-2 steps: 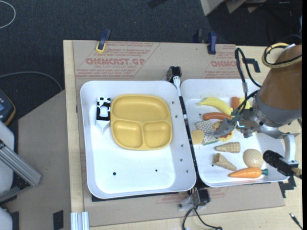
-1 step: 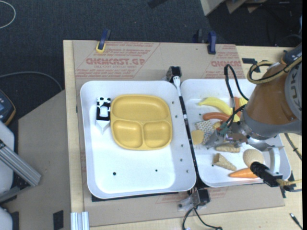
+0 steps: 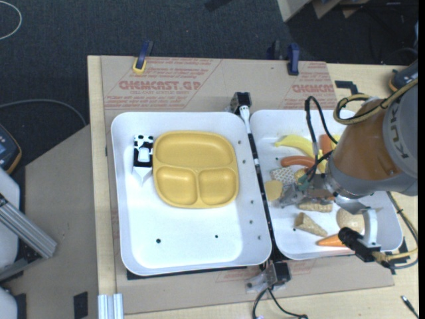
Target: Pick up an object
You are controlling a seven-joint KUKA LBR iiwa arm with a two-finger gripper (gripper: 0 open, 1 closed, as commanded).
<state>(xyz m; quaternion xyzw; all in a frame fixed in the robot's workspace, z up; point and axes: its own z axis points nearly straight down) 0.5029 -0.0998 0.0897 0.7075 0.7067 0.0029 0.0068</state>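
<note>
My gripper [image 3: 295, 191] is low in the right bin [image 3: 265, 121], reaching in from the right under the arm's orange band. Small food toys lie around it. A yellow banana [image 3: 295, 142] and an orange-red sausage [image 3: 297, 161] are behind it. A grey mesh piece [image 3: 282, 175] and a pale yellow cheese piece [image 3: 272, 190] are to its left. A tan bread slice [image 3: 315, 207] touches it or lies just under it. A tan wedge [image 3: 310, 226] and an orange carrot [image 3: 331, 242] are nearer the front. The arm hides the bin's right part.
The left bin [image 3: 192, 244] holds a yellow divided plate [image 3: 196, 168] and a small black-and-white object [image 3: 143, 153] at its left. Cables loop over the arm [image 3: 319, 121]. Clamps [image 3: 141, 57] sit on the cardboard's back edge.
</note>
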